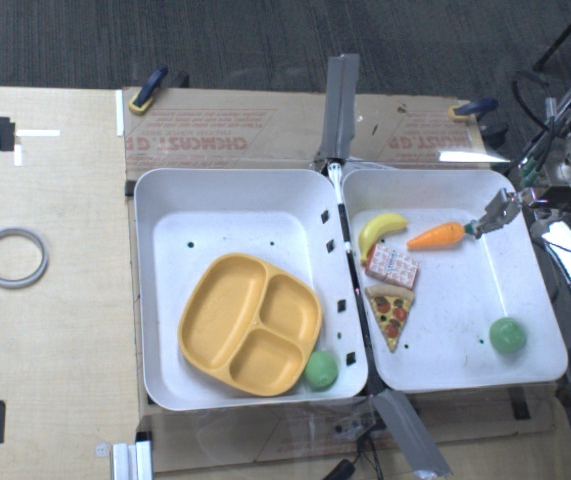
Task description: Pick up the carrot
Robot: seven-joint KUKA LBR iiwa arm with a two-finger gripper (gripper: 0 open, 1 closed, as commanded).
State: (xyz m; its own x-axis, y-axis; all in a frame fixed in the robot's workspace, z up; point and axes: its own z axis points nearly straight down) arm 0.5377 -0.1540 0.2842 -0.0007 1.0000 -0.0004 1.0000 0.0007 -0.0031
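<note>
Take the carrot (pixel 437 236) as your landmark: it lies on its side in the right bin (pixel 540 368), near that bin's far wall, orange tip pointing left and green top pointing right. Far to its left, out on the counter (pixel 55 368), you see a roll of tape (pixel 11 258). Nearer, in the left bin (pixel 155 228), a yellow divided plate (pixel 250 324) sits below and left of the carrot, with a green ball (pixel 321 370) touching the plate's lower right edge. Just left of the carrot you find a banana (pixel 380 233), and below that a small carton (pixel 392 266) and a pizza slice (pixel 392 315). Well below and to the right of the carrot rests a second green ball (pixel 508 335). Right at the carrot's green top you see the gripper (pixel 492 217), its fingers (pixel 500 208) reaching in from the right; you cannot tell from this slant whether they are spread or pressed together, nor whether they touch the carrot
</note>
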